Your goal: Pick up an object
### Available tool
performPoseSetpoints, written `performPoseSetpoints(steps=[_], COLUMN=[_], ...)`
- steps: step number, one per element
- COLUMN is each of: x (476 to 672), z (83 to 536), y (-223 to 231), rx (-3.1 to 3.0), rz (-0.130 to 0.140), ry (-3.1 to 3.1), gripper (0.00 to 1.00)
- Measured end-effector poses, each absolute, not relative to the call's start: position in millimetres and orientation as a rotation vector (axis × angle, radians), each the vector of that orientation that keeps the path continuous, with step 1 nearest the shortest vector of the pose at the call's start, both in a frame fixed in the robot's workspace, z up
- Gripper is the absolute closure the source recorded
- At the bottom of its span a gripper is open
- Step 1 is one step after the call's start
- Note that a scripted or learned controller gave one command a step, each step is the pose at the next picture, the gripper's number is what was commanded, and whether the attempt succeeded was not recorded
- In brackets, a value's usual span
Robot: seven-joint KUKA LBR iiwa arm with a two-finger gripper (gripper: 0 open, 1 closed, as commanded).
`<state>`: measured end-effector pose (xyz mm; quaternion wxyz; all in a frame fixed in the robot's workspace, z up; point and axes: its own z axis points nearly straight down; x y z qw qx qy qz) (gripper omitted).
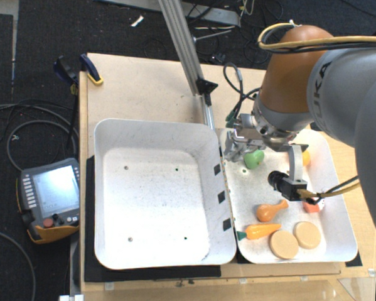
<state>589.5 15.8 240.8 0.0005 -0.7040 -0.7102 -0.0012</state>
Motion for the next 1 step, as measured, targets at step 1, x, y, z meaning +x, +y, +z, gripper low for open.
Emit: performPoseSetpoints(steps=[1], x=[577.1], z=[227.0], y=[69.3], rx=[-2.210], rz=[0.001], ry=[-2.229], gripper=[1.00])
